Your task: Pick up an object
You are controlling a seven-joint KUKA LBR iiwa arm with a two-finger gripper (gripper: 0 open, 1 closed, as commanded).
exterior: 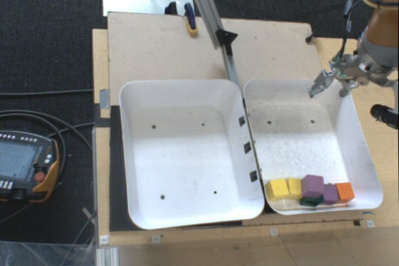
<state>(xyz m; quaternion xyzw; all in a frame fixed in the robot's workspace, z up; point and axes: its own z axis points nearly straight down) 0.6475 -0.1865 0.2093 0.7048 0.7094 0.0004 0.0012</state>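
The hand (328, 82) is hovering with its fingers spread and grasping nothing, over the far edge of the right bin (360, 134). The blocks, two yellow (283, 188), purple (313, 185), dark green (310, 200) and orange (345, 191), are lying in a row along that bin's near wall, well apart from the hand.

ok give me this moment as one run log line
gripper: open, above right white bin's far edge | holding: nothing | small coloured blocks: clustered at that bin's near edge | phase: pre-grasp
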